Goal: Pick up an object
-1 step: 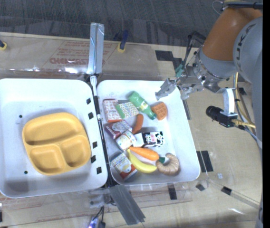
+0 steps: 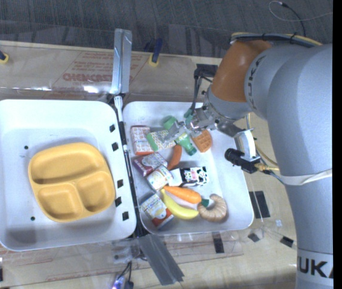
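The right bin [image 2: 234, 212] holds a jumble of toy food: a yellow banana [image 2: 178, 208], an orange carrot [image 2: 183, 194], a brown croissant [image 2: 214, 208], a black-and-white cow-print carton [image 2: 194, 175], small cartons [image 2: 141, 139] and green pieces [image 2: 171, 125]. My gripper [image 2: 194, 122] hangs low over the bin's upper middle, just above the green pieces and an orange container [image 2: 202, 141]. Its fingertips are lost among the items.
The left bin [image 2: 14, 119] carries a yellow divided plate [image 2: 70, 179]. A metal post [image 2: 121, 59] rises at the back between the bins. The arm's grey body [image 2: 285, 101] covers the right bin's far right side.
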`<state>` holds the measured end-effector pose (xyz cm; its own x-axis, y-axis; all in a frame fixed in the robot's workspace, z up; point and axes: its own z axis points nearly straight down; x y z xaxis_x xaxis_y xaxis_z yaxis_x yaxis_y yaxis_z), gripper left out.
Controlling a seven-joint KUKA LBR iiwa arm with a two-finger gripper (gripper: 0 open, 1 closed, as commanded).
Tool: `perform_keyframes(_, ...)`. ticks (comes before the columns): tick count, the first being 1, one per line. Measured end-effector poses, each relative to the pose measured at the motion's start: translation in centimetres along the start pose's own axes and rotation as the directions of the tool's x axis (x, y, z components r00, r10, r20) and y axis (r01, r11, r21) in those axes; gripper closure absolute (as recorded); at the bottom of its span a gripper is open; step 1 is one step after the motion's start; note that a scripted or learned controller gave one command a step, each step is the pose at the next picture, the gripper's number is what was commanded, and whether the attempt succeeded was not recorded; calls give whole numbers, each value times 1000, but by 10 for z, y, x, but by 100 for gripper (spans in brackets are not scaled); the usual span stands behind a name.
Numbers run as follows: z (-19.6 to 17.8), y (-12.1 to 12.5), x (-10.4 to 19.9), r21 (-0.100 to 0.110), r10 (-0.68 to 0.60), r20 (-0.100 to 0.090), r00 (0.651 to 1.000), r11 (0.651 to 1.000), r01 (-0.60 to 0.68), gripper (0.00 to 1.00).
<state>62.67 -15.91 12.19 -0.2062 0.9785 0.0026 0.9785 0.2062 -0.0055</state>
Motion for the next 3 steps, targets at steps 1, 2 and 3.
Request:
perform_keyframes(1, 28, 14, -52, -7, 151, 2, 988, 988, -151, 0)
perform_keyframes(2, 32, -66, -16, 1, 305, 0, 952, 952, -305, 0)
perform_keyframes(3, 24, -66, -15, 5, 301, 0, 954, 954, -301, 100)
